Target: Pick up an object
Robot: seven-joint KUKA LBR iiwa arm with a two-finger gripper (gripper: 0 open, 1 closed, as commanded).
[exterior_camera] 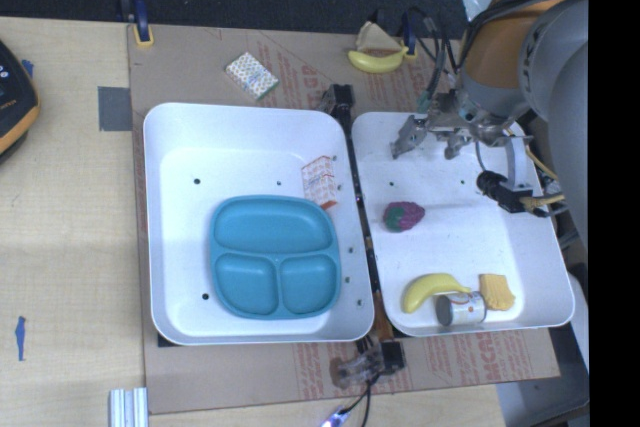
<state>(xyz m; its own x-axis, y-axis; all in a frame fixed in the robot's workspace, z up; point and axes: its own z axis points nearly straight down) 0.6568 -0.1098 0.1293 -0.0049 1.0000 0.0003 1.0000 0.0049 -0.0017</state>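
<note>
Dark purple lumpy object (404, 216), perhaps toy grapes, on right bin (520, 245) floor, below spread, unladen gripper (430, 141).

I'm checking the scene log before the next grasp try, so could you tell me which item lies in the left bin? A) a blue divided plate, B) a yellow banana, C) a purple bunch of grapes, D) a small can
A: the blue divided plate lies in the left bin, while the banana, grapes and can all lie in the right bin.
</note>
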